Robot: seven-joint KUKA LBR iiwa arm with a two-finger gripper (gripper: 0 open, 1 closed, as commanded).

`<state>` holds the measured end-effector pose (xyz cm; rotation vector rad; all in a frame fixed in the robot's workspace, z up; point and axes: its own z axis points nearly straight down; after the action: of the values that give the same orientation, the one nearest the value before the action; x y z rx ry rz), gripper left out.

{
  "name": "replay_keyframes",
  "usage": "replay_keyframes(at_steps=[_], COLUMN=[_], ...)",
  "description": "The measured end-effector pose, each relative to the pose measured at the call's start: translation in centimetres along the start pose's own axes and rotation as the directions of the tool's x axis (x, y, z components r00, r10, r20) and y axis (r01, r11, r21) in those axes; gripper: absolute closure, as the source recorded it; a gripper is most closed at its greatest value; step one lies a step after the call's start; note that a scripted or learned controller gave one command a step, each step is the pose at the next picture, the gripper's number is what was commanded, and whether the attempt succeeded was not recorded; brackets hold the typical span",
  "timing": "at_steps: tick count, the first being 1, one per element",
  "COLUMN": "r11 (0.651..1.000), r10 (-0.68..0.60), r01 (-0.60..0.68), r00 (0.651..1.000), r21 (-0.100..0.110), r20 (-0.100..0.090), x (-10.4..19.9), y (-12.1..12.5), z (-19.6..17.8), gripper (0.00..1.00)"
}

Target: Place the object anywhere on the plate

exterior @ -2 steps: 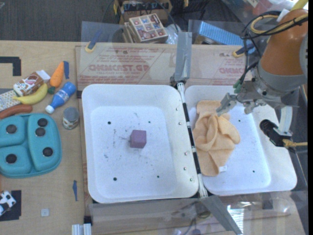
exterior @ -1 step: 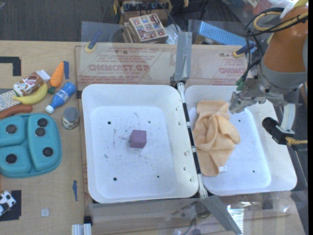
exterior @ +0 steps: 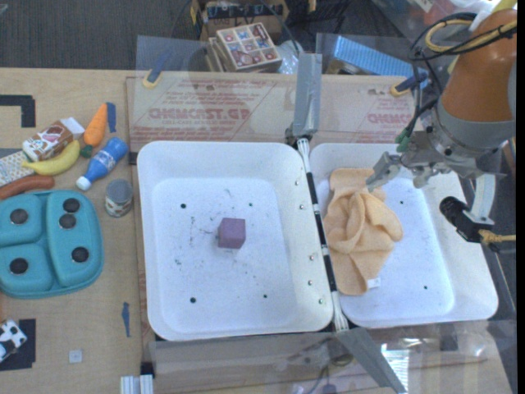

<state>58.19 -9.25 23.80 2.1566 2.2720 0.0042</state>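
Wooden bench [exterior: 66, 318] carried two shallow white bins side by side, their inner rims touching along the middle.

Left white bin [exterior: 156, 220]: a small purple cube [exterior: 231, 233] sat upright near its centre, alone, well apart from every wall. Dark specks were scattered over the floor around it.

Right white bin [exterior: 459, 294]: a crumpled tan cloth [exterior: 358, 228] lay against the bin's left wall, reaching from near the far-left corner down past the middle.

Grey arm with orange band [exterior: 484, 72] came in over the right bin's far-right corner. Its two-finger gripper [exterior: 404, 169] hung above the far edge of that bin, just beside the top of the cloth; the fingers stood spread apart with nothing between them.

Near the bench's left edge lay a teal compartment tray [exterior: 45, 245]. Beyond it, towards the far-left corner, a cluster: yellow toy banana [exterior: 51, 162], blue-and-white toy bottle [exterior: 102, 161], orange toy carrot [exterior: 97, 125], and a small grey can [exterior: 119, 197] just beside the left bin's outer wall.
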Motion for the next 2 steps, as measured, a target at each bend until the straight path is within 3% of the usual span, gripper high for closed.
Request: replay_keyframes(at_steps=[1, 2], r11=[1.0, 1.0], r10=[0.003, 0.003], r01=[-0.003, -0.003], r00=[1.0, 1.0], r21=[-0.002, -0.002], r20=[0.002, 0.002], x=[-0.23, -0.23], y=[0.08, 0.07], z=[-0.94, -0.94], gripper=[1.0, 0.0])
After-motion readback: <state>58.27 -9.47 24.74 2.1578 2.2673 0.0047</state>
